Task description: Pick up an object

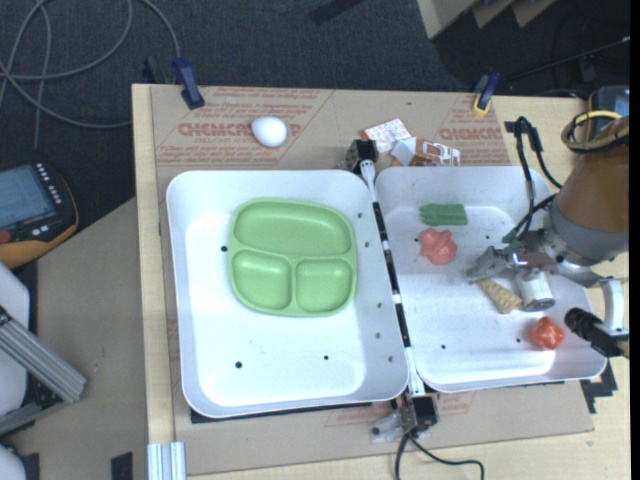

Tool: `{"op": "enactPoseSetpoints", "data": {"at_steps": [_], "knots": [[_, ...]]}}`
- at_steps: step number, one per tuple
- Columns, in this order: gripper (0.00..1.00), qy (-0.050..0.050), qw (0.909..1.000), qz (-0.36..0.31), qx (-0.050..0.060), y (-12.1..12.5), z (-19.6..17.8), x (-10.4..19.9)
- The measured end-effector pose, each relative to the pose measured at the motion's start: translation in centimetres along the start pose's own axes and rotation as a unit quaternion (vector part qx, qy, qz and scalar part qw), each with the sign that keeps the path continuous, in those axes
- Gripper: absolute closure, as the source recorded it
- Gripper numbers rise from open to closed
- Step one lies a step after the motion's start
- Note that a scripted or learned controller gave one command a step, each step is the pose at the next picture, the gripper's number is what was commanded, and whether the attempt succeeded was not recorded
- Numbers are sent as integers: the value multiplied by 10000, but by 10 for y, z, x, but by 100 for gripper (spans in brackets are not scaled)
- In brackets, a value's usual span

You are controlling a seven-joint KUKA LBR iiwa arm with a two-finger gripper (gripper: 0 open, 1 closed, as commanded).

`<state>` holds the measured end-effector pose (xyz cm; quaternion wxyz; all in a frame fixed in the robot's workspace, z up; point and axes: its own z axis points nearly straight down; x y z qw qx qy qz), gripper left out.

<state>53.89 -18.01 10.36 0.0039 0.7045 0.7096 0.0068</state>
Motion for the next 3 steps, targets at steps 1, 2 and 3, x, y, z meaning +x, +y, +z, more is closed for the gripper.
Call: {"op": "enactPoseSetpoints", "data": {"at_steps": [1,2,3], "knots": [[0,-8,10000,24,79,-3,19,17],[100,-17,10000,33,74,-3,9,16],[100,-17,10000,27,72,0,-81,116]]}}
